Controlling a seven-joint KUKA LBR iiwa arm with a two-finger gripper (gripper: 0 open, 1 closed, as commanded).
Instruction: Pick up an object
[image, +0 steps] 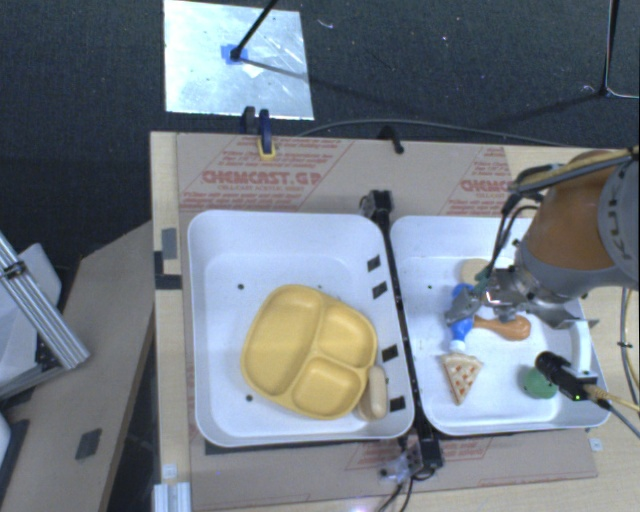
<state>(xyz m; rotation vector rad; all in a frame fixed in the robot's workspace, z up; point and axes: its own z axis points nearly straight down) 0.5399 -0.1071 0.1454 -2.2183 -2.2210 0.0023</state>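
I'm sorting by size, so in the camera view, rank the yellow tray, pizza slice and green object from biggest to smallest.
1. Yellow tray, by far the largest.
2. Pizza slice.
3. Green object, partly hidden, so close to the pizza slice and unsure.

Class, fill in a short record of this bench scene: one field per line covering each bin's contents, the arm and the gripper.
Left bin: yellow divided tray; beige oval piece at its lower right edge
Right bin: pizza slice toy, green object, blue object, brown drumstick-like toy
Arm: over right bin
Gripper: low, near blue object; grasp unclear
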